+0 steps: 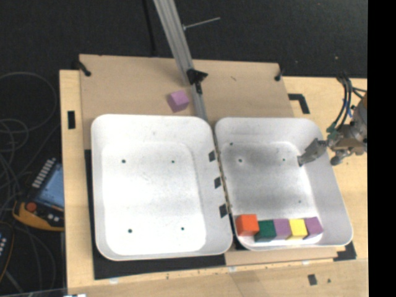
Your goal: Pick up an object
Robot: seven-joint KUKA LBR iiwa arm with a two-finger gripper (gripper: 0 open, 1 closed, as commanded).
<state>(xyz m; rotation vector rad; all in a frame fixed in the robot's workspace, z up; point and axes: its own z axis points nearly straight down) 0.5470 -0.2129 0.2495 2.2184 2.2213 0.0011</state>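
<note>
- Camera view: my gripper (323,153) hangs at the right side of the scene, over the far right part of the right bin (260,142), close to that bin's right rim.
- My fingers (307,153) stand spread apart, one slanting down to the left over the bin floor, the other shorter and closer to the rim; nothing sits between them.
- Cables (344,101) loop above my wrist at the right edge.
- Five blocks stand in a row along the near wall of the right bin, touching side by side: from left to right an orange block (247,223), a green block (266,229), a lilac block (282,228), a yellow block (298,228) and a purple block (313,225).
- That row lies well apart from my fingers, on the near side of the same bin.
- The left bin (151,184) sits just beside the right one, their rims meeting along the middle.
- Another small purple cube (178,100) rests on the bare counter (130,85) beyond the left bin's far right corner.
- A slanted metal rail (176,39) runs from the far side down toward the gap between the bins, passing just right of that cube.
- A handheld pendant (46,190) with cords lies on the floor to the left of the counter.
</note>
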